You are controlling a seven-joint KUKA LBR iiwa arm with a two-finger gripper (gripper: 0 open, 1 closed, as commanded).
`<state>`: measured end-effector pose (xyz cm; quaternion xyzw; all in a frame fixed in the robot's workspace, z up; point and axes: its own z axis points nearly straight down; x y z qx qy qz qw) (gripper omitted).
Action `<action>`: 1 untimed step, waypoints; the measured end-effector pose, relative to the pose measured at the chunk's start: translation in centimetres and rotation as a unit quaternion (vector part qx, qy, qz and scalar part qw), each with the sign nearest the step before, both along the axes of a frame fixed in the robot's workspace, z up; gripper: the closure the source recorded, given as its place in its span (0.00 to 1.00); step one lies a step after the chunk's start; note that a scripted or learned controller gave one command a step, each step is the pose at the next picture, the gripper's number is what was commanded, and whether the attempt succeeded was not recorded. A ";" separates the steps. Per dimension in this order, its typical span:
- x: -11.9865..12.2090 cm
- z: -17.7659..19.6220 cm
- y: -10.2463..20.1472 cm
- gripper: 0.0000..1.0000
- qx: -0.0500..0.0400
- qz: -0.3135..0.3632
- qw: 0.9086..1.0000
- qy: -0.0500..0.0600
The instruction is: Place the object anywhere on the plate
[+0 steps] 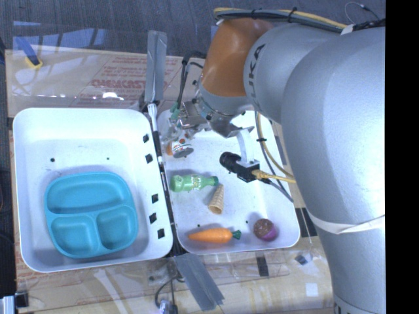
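Camera view: the claw [178,135] hangs low at the far left corner of the right bin [288,237], just over a small orange-and-silver thing [179,150]; whether it is open or closed I cannot tell. The step looks like the pick, with no object yet on the blue plate [91,212] in the left bin [26,175]. Nearer the camera than the claw lie a green bottle [191,183], its long axis crosswise with the neck pointing away from the plate, a cone [217,199], a carrot [211,235] and a purple ball [264,228]. Next comes a secure lift, then a carry over the divider to the plate.

Overhead, slanted down on both bins [26,175]
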<state>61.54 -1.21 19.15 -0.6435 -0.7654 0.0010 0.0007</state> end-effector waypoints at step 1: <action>-1.3 -0.1 9.5 1.00 0.000 0.029 1.000 0.002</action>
